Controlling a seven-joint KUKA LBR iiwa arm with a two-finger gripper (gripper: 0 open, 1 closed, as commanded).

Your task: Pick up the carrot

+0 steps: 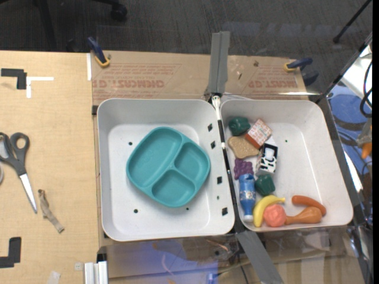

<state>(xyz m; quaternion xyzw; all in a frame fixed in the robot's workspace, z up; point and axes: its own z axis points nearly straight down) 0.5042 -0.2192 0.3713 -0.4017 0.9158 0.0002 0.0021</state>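
Note:
The carrot (308, 203) is an orange, slightly curved stick lying in the right bin (308, 114), near its front right corner. It rests right against a tan-orange drumstick-shaped toy (305, 215) on its near side. A yellow banana (265, 206) and a pink-orange round fruit (273, 216) lie just left of it. Nothing covers the carrot.
The right bin also holds a blue bottle (246, 191), two dark green pieces (239, 124) (265, 184), purple grapes (243, 167), a bread slice (241, 147), a small red-and-white box (258, 133) and a black-and-white item (268, 157). A teal divided plate (169, 166) lies in the left bin (112, 176). Scissors (19, 158) lie on the bench at left.

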